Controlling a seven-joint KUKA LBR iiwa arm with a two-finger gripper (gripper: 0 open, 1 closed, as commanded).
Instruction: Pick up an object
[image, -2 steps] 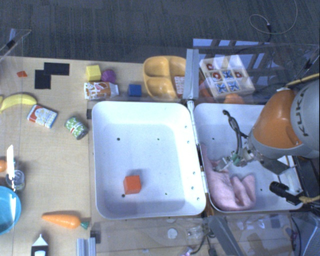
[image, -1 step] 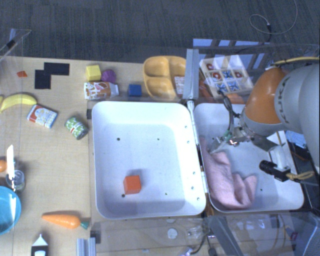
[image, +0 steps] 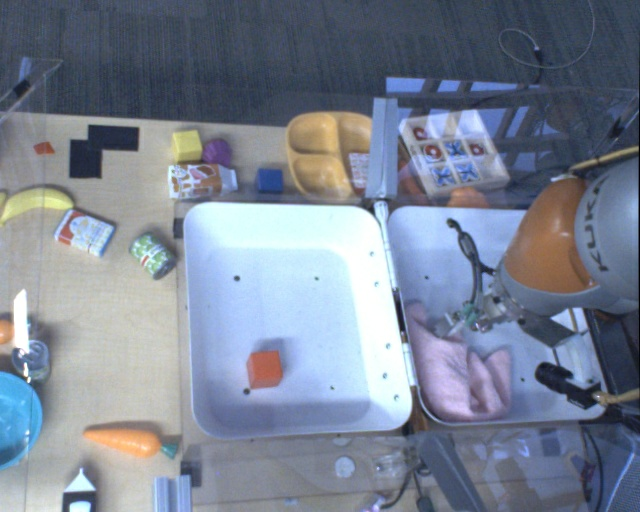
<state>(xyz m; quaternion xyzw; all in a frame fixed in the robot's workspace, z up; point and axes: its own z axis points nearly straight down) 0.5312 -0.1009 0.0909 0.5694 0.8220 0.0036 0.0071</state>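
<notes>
Since the pink cloth (image: 462, 372) in the right bin (image: 440, 232) looks soft, light and limp, a pinch on a raised fold should suit; the gripper (image: 470, 318) hangs at its upper edge, its opening impossible to judge.

The wooden bench (image: 120, 380) bears 2 white bins (image: 300, 225), a banana (image: 35, 203) and a carrot (image: 125, 440).
</notes>
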